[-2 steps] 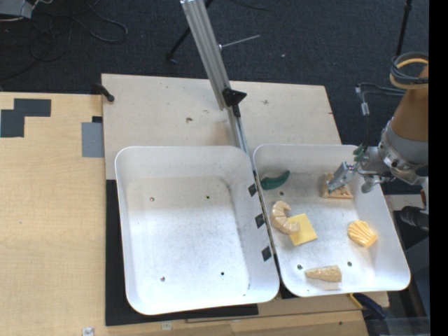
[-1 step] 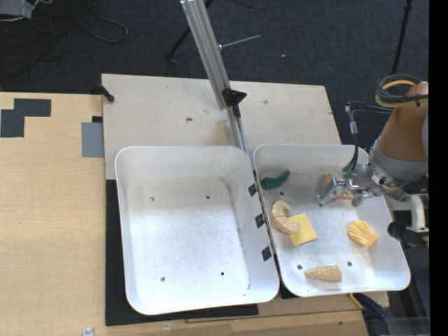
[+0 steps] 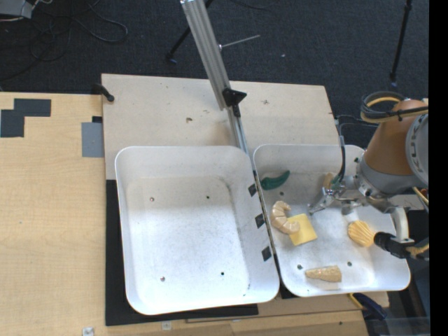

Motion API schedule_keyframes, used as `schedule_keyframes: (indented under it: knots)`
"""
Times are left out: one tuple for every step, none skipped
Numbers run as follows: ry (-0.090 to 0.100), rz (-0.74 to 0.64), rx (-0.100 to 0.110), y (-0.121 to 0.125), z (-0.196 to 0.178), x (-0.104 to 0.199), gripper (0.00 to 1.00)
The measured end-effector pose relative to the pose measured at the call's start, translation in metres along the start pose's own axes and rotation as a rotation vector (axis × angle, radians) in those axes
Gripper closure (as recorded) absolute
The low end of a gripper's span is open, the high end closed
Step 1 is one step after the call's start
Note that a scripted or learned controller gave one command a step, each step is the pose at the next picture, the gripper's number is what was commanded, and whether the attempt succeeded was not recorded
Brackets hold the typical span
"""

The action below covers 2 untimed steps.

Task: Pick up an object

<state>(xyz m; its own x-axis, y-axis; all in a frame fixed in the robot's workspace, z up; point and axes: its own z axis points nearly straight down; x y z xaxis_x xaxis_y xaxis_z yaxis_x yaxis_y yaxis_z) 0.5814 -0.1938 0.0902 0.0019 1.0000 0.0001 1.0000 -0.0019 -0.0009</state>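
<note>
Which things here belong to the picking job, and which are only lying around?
For the job: gripper, right bin, green piece, curved beige piece, yellow block, shell-shaped piece, tan piece.

Lying about: left bin, metal rail, floor cables.

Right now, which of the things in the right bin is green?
The curved green piece, at the bin's far left. The others are yellow or tan.

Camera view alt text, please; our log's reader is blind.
The end effector hangs over the right bin, among a green piece, a yellow block, a curled pastry, a shell-shaped piece and a bread roll. The left bin sits alongside.
</note>
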Motion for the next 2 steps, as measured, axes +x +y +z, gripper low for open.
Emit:
schedule_keyframes:
  knots:
    - [0.001,0.006,0.0,0.0,-0.011,-0.001,1.0]
    - [0.0,-0.003,-0.004,0.006,-0.065,0.007,1.0]
